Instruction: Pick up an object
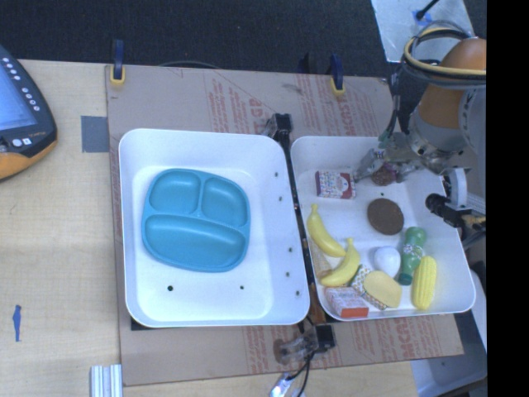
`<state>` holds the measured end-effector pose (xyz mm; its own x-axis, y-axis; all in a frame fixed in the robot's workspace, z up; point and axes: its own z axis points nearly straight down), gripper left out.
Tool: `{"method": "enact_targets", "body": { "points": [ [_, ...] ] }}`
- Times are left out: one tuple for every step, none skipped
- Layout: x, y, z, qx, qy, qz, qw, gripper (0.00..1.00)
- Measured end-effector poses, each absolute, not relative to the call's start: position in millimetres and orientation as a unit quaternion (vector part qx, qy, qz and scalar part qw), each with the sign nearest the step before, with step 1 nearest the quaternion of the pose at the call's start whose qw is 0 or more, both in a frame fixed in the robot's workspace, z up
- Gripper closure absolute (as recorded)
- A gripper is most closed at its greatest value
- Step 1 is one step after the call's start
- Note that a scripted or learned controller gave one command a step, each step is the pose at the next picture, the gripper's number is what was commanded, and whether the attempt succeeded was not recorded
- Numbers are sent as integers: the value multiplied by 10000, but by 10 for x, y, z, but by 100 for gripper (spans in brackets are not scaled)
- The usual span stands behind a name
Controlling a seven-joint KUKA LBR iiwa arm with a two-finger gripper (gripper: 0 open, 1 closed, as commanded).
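Right bin point(463, 304) crowds bananas point(331, 251), corn point(424, 282), brown disc point(385, 216) near the jaws point(385, 170).

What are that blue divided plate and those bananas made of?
The blue divided plate looks like moulded plastic: one even colour, smooth matte surface, rounded compartments. The bananas seem to be toy plastic too, with uniform glossy yellow skin, though rubber is possible.

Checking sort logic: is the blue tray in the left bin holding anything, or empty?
Empty. The blue tray lies flat in the left bin, and all three compartments show bare blue. The toy food sits in the right bin.
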<state>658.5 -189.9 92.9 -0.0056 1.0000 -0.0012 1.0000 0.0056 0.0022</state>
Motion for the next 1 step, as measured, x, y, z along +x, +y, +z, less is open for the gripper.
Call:
{"method": "enact_targets", "body": {
  "points": [
    [5854,-1817,914,7059,7083,-33,-39,0]
  ]
}}
